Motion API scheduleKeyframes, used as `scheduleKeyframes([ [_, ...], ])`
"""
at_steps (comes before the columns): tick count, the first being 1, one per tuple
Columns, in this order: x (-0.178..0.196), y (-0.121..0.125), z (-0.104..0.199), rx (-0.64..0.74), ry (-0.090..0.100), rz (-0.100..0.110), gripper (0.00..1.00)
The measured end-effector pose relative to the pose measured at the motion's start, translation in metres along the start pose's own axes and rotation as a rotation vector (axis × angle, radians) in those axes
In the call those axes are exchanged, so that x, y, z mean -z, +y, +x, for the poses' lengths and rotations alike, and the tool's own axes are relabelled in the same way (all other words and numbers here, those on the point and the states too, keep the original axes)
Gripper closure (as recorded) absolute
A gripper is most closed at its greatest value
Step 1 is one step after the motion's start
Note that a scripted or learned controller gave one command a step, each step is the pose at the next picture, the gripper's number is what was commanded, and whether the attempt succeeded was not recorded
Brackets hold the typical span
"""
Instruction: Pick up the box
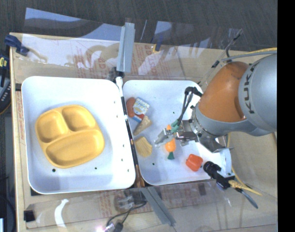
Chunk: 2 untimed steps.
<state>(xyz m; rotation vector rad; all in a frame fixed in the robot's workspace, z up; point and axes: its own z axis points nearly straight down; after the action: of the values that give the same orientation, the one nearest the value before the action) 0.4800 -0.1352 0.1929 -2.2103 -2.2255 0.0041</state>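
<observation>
Crowded along the left wall of the right white bin (pixel 157 88): small printed white box (pixel 141 105) touching a round red-brown piece (pixel 131 106), tan wedge (pixel 142 125) just below, pale yellow block (pixel 143 147) nearer the front. Mid-bin blocked by the metal two-finger gripper (pixel 166 137), beside an orange carrot-shaped toy (pixel 170 146) and a red-orange chunk (pixel 194 162). Open floor at the top centre and front left corner. Left white bin (pixel 29 88) mostly taken by a yellow divided plastic plate (pixel 70 135); free margins around it.

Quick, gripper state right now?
Gripper: over the right bin, above a carrot; grip state cannot be told.
</observation>
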Motion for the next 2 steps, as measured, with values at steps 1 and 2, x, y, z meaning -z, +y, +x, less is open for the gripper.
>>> scheduleKeyframes([
  [1,-0.01,0.062,0.014,0.073,-0.001,-0.002,0.0],
  [2,-0.102,0.103,-0.009,0.084,-0.002,0.0,0.0],
])
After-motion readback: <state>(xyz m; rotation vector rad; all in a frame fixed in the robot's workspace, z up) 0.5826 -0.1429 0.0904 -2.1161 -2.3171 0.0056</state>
